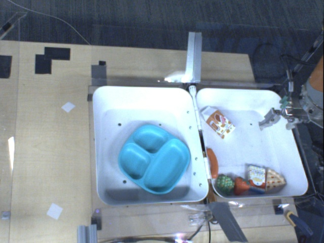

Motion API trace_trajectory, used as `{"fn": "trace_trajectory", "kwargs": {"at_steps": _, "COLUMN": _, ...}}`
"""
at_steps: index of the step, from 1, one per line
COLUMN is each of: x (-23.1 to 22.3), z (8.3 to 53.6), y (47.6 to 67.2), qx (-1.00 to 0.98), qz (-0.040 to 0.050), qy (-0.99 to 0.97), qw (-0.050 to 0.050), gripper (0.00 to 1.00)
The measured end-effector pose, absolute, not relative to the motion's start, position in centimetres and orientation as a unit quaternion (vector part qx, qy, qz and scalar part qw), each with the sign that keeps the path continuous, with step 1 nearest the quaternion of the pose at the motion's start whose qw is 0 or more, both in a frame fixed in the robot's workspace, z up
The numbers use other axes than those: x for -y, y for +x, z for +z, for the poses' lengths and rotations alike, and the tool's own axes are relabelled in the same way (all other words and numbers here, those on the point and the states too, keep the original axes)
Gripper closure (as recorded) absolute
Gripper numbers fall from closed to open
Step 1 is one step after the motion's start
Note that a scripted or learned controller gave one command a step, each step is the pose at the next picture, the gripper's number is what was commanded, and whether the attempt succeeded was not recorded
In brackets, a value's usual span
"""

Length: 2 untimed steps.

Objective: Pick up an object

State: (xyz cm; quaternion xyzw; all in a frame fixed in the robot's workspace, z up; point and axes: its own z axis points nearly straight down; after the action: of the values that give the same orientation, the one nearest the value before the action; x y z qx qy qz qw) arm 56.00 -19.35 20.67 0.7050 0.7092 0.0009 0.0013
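Nearest me, small toy foods (248, 181) crowd the right bin's (253, 103) near wall: light, hard, probably slick, hemmed in. Easier is the flat snack packet (218, 123), alone on open floor toward the divider; I'd pinch across its short sides. My gripper (276, 116) hovers right of it holding nothing, its opening unreadable.

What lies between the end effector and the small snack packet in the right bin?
Only bare white bin floor separates the end effector from the snack packet, seen in the camera view.
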Motion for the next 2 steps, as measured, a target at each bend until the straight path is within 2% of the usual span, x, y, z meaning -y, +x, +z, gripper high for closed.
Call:
{"fn": "trace_trajectory", "kwargs": {"at_steps": 1, "x": 16.8, "z": 10.1, "y": 49.2, "qx": -0.709, "qz": 0.0005, "qy": 0.705, "qw": 0.000, "gripper": 0.00}}
{"fn": "trace_trajectory", "kwargs": {"at_steps": 2, "x": 14.9, "z": 9.0, "y": 49.1, "qx": -0.825, "qz": 0.0024, "qy": 0.564, "qw": 0.008, "gripper": 0.00}}
